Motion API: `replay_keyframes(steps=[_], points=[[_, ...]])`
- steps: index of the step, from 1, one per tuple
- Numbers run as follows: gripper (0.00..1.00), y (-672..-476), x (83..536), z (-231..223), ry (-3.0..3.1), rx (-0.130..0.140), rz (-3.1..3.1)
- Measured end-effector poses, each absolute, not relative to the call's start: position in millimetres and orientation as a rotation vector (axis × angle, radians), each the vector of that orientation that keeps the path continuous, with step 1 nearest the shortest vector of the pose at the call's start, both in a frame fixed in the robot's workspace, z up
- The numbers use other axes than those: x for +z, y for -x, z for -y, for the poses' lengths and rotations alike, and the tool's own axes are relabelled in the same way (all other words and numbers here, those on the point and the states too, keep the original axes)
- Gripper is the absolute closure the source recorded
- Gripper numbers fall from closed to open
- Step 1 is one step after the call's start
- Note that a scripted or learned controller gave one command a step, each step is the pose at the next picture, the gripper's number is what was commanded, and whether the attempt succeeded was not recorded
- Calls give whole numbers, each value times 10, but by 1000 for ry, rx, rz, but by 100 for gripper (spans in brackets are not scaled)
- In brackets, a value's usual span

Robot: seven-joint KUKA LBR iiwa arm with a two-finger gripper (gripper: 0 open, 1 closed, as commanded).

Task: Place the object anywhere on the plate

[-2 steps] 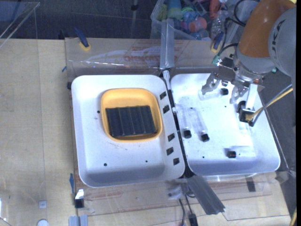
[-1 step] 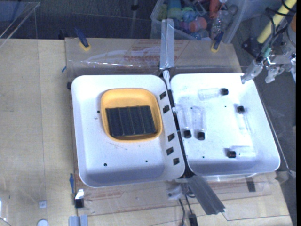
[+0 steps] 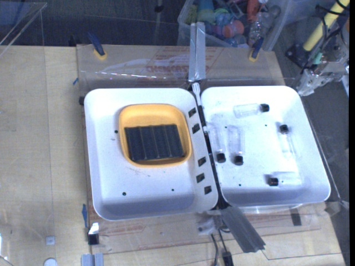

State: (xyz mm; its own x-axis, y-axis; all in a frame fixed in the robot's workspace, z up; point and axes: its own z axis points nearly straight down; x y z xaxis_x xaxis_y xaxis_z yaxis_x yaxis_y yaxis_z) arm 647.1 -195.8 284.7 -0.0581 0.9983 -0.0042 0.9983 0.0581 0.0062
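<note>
Left bin: one yellow plate carrying a dark ribbed block. Right bin: five clear vials with black caps, scattered flat, including one near the far wall. Gripper state: cannot tell.

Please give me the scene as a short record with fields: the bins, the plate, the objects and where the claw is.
left bin: white, holds the plate
plate: orange, squarish, with a dark ribbed insert
right bin: white, holds several clear vials with black caps
vials: one near the far edge, two side by side near the divider, one at the right side, one at the near right
claw: at the upper right, outside the bins; blurred
on the plate: no vial yet
</note>
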Motion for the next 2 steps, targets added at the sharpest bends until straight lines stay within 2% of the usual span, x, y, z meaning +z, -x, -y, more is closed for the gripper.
replay_keyframes(steps=[1, 2], points=[[100, -6675, 2747, 2237, -1837, 2, -2542], [100, -6684, 3145, 2214, -1510, 3, -2746]])
